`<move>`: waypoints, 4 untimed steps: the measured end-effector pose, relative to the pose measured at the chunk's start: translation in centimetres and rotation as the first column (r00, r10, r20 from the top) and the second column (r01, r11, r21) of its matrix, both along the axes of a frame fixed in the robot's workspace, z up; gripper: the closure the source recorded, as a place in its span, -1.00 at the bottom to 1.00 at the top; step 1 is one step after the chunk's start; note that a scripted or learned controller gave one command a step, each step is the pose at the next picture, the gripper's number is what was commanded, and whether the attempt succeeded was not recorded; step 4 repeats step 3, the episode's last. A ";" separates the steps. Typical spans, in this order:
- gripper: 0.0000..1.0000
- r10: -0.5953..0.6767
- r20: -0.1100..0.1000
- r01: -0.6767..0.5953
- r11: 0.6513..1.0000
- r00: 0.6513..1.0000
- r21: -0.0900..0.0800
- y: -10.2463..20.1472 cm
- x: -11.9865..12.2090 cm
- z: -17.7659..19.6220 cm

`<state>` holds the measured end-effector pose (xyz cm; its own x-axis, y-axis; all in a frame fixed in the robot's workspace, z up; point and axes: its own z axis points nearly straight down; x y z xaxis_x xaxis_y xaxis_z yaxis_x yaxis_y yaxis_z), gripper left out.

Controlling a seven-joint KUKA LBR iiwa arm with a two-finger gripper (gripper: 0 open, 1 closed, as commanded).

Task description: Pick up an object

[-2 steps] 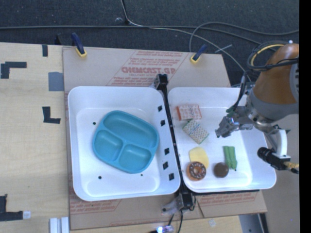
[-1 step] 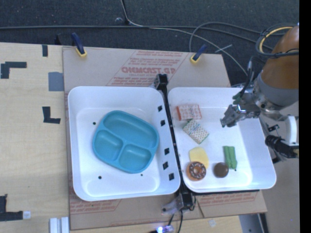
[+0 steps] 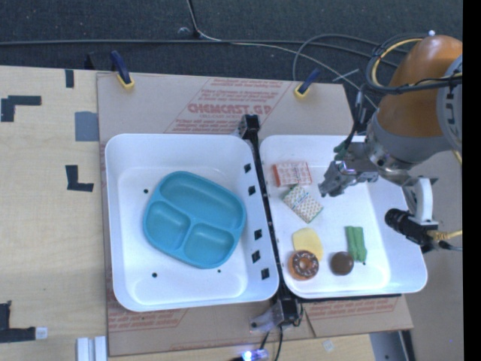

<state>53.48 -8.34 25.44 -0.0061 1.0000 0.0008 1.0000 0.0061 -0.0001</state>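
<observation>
The gripper (image 3: 333,186) hangs over the right bin (image 3: 402,277) near its far edge, just beside a patterned packet (image 3: 304,203); its grip can't be told.

The grey arm (image 3: 409,122) enters from the right, its orange band (image 3: 421,62) standing high at the upper right, above the far right corner of the right-hand bin (image 3: 406,277). From there the wrist slants down and leftward over that bin's back half. The gripper (image 3: 333,185) hangs at the wrist's lower left end, dark and pointing down-left above the bin's floor, near its middle.
</observation>
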 end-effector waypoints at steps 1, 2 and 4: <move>1.00 0.000 -0.002 0.000 1.000 1.000 0.000 5.5 -0.4 -1.8; 1.00 0.001 -0.002 -0.001 1.000 1.000 0.001 11.4 -1.5 -1.9; 1.00 0.000 -0.003 0.000 1.000 1.000 -0.001 16.0 -0.9 -3.1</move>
